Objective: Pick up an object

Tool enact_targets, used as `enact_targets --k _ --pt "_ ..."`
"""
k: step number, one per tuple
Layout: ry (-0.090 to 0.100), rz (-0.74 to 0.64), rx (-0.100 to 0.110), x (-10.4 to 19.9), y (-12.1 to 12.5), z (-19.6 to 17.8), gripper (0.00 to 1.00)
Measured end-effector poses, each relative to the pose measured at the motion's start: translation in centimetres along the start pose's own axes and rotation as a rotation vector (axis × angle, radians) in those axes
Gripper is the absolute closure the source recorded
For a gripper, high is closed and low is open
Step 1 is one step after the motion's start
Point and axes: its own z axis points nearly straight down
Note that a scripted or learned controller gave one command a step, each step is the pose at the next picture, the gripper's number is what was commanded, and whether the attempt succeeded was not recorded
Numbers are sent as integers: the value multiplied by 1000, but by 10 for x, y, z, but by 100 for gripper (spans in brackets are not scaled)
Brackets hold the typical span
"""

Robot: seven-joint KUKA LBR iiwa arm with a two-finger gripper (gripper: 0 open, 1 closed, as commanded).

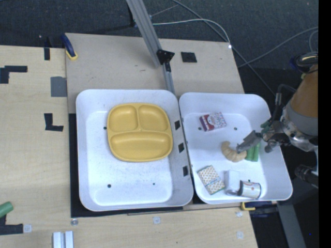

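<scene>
Two shallow white bins sit side by side on a pale wooden tabletop [31, 138], seen from above at a slant. The left bin [93, 190] holds one thing, a yellow divided plate [139, 132], lying flat near its upper middle. The right bin [258, 107] holds the loose items meant for picking, spread apart so that each can be reached on its own. A red and white packet [212, 121] lies toward the top. A tan, bread-like lump [232, 152] sits near the centre, with a small green object [253, 153] just beside it on the right. A small checked packet [211, 179] lies lower down, and a silver and white can-like item [247, 189] rests on its side near the bottom rim.

The robot arm [305, 102] reaches in from the right, over the rim of the right bin. Its hand [250, 142] hangs low over the tan lump and the green object, angled down toward them, which suggests one of these two is the likely target. Whether the hand is apart or together cannot be told at this size, and nothing can be seen clamped in it. The pick looks not yet done, as every item appears to rest on the bin floor.
</scene>
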Motion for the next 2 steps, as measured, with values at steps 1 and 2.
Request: enact_targets --k 1,2 --pt "1 0 1 9 1 47 0" --pt "0 0 1 11 2 91 0"
